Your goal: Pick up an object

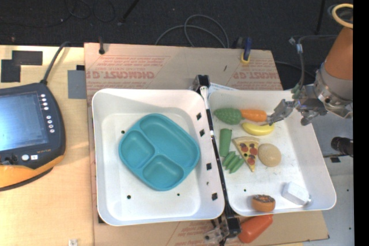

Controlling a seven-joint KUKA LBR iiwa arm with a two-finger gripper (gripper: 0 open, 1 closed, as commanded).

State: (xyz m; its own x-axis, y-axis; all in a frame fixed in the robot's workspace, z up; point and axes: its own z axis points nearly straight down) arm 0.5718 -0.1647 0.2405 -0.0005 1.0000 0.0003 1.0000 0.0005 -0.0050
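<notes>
1. Gripper (275, 117) on the grey arm hangs over the upper part of the right white plastic bin (323, 181); honestly can't tell how it's set.
2. Its tip sits right at the orange toy carrot (252, 114) and yellow toy banana (258, 129).
3. Just left: a green leafy toy vegetable (228, 116).
4. Below: a toy pizza slice (248, 151) and a beige round toy (269, 155).
5. Left bin (109, 204) has a teal divided plate (158, 151).
</notes>
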